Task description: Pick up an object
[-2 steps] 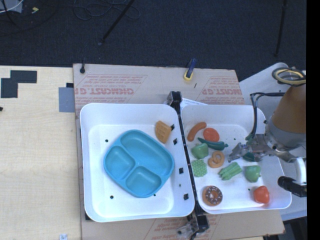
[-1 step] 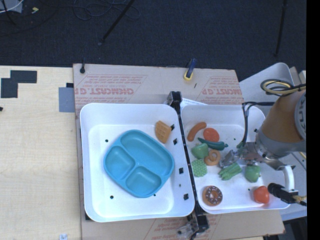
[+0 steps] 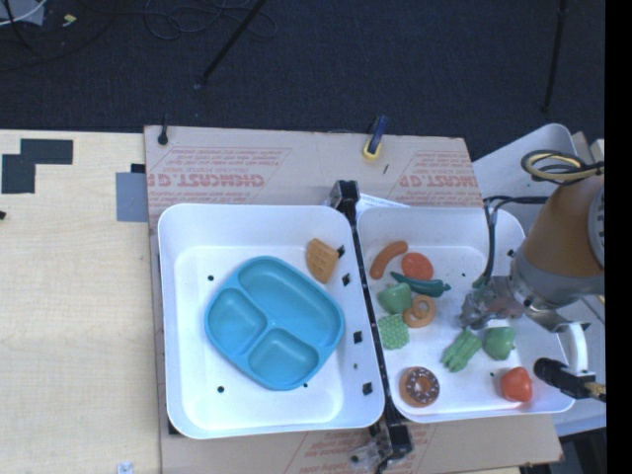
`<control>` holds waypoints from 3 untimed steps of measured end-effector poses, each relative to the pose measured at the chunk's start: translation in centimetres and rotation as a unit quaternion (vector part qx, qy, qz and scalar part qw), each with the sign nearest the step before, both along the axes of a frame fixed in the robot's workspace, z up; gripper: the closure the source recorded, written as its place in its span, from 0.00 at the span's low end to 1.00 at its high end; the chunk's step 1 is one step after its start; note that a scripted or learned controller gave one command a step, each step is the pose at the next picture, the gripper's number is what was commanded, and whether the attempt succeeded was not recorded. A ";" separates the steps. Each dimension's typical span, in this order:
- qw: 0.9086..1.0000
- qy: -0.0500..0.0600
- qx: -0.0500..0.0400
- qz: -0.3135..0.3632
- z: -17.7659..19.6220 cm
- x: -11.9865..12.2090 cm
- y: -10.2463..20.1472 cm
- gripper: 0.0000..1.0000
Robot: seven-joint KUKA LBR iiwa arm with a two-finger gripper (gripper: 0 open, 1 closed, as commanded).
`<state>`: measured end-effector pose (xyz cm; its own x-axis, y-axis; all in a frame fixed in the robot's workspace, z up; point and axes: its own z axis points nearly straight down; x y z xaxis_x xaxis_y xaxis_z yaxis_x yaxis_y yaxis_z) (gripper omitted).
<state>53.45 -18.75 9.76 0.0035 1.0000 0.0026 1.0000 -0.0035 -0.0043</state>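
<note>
Green toy vegetable (image 3: 460,350) lies in right bin (image 3: 449,411), long axis running lower-left to upper-right. My gripper (image 3: 480,309) sits just above its upper end, nearly touching. Cannot tell gripper state from here. I'd descend slightly down-left.

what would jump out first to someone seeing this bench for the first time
The big blue tray stands out first, lying tilted in the left bin with a small orange-brown piece just beyond its far corner. Next comes the heap of toy food in the right bin: a sausage, a doughnut, a tomato. The gripper hangs over the greens there.
</note>
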 end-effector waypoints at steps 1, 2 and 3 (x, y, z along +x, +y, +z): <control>1.000 -0.003 -0.001 0.002 6.2 0.3 -0.4 1.00; 1.000 -0.004 -0.002 0.002 12.6 0.2 -0.6 1.00; 1.000 -0.001 -0.001 0.002 13.0 0.2 -0.7 1.00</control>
